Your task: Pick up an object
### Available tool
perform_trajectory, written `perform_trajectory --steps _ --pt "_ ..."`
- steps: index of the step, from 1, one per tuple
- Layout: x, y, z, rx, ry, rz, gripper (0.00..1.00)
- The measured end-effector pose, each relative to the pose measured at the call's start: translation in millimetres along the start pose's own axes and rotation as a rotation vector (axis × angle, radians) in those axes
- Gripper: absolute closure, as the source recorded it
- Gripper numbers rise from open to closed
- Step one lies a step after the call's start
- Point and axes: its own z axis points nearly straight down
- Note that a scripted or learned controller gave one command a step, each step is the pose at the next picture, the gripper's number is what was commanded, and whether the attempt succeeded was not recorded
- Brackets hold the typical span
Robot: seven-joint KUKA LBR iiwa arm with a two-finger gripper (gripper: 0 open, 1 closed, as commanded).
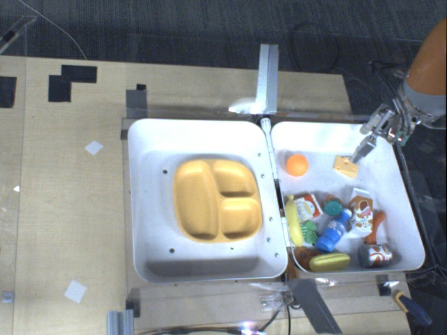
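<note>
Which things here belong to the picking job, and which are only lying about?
For the job: hand; cheese wedge nearest it; orange ball; blue bottle; soda can.

Lying about: yellow divided tray in left bin.

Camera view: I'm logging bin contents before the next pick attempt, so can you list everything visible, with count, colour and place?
Bins: two, white, side by side on the bench.
Divided tray: one, yellow, centre of the left bin.
Ball: one, orange, upper left of the right bin.
Cheese wedge: one, pale yellow, upper right bin, just below the gripper.
Bottle: one, blue, in the pile along the right bin's near side.
Banana: one, yellow, against the right bin's left wall.
Gripper: one, grey, over the right bin's far side.
</note>
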Motion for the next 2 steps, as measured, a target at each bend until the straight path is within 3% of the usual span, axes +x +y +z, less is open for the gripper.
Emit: perform_trajectory --steps 1,2 --pt "8 -4 67 0.005 0.009 0.447 0.0" --pt "39 27 41 0.001 0.006 0.471 0.0"
